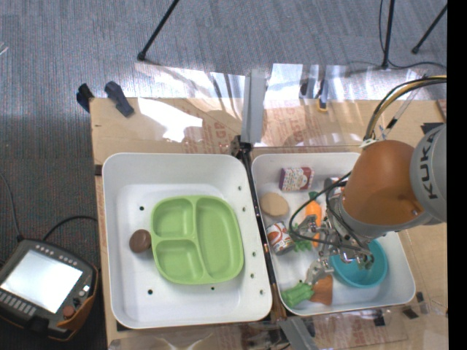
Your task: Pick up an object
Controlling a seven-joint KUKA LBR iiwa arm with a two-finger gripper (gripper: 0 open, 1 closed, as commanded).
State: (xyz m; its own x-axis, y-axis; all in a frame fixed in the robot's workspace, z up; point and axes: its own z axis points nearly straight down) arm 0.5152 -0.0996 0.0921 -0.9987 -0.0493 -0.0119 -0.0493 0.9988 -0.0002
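Note:
The right bin [379, 301] holds several small items: a maroon and white carton [295, 178], a tan round piece [275, 204], a small can [278, 238], an orange carrot-like piece [313, 214], a teal bowl [363, 267] and an orange piece with a green end [310, 292]. My gripper [325, 258] hangs low over the middle of this bin, between the can and the teal bowl, just above the orange and green piece. The orange wrist band [383, 184] and cables hide much of the bin's right half.
The left bin [124, 181] carries a green divided plate [197, 239] and a brown ball [140, 240] at the plate's left. A metal post [253, 111] stands behind the bins. A teach pendant [44, 283] lies on the floor at the left.

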